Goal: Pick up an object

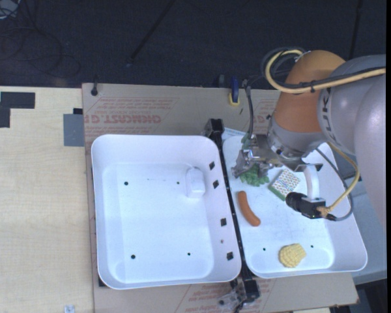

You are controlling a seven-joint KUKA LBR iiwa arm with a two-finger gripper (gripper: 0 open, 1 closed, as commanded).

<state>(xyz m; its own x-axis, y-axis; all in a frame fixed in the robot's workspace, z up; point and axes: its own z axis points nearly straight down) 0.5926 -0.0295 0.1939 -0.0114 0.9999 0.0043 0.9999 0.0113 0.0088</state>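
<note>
In the left bin [117, 175] a small white piece [195, 181] is lying alone. Right bin [339, 253]: the hand [247, 160] is hovering directly over the green item [251, 174], grip state I cannot tell, while the orange sausage [249, 208] is lying just below, long axis slanting down-right.

Arm reaching into the right bin [352, 256], gripper [249, 163] sitting over a green object [251, 174], orange sausage [249, 208] lying just below, yellow corn piece [292, 255] resting near the front, white object [195, 181] lying in the left bin [111, 240]
</note>
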